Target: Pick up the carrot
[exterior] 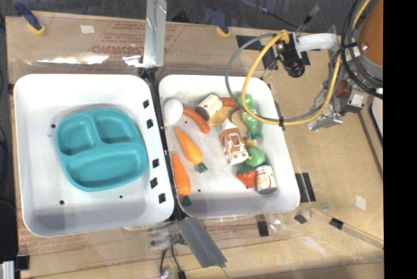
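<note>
A teal divided plate (pixel 100 148) lay in the left bin (pixel 39 206). In the right bin (pixel 280 196), one carrot (pixel 189 146) lay beside a white egg (pixel 172 111), and a second carrot (pixel 180 175) lay along the left wall, near a milk carton (pixel 233 144) and small can (pixel 265 180). The gripper (pixel 328 113) hung outside the bins, right of them; whether it was open could not be told.

The arm (pixel 368 30) sits at the right edge, cables looping leftward.

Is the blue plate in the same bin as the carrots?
No. The blue plate lies alone in the left bin; the carrots lie in the right bin.
</note>
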### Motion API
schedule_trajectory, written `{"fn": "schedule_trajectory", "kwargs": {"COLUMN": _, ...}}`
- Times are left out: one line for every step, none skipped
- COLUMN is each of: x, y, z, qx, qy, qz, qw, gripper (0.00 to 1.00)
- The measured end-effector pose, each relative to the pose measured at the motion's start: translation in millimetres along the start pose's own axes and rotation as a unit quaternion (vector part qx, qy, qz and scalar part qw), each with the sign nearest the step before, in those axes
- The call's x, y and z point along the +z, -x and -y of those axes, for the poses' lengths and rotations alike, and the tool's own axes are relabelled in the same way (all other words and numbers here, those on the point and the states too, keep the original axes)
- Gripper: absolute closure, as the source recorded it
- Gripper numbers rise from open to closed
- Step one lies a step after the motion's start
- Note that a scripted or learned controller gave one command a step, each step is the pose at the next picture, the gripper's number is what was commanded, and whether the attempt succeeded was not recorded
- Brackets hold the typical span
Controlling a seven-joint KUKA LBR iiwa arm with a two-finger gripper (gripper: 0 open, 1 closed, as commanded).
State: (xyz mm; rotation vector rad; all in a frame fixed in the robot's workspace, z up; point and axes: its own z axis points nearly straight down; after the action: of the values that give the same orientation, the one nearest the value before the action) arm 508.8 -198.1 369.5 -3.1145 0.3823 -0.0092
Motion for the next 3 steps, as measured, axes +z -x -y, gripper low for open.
{"fn": "schedule_trajectory", "kwargs": {"x": 68.0, "y": 18.0, "z": -15.3, "qx": -0.024, "qy": -0.001, "qz": 0.004, "qw": 0.9997, "gripper": 1.00}}
{"fn": "schedule_trajectory", "kwargs": {"x": 55.6, "y": 16.0, "z": -10.6, "qx": -0.028, "qy": -0.004, "qz": -0.001, "qw": 0.9996, "gripper": 1.00}}
{"fn": "schedule_trajectory", "kwargs": {"x": 45.6, "y": 14.5, "z": -6.9, "qx": -0.030, "qy": -0.008, "qz": -0.003, "qw": 0.9995, "gripper": 1.00}}
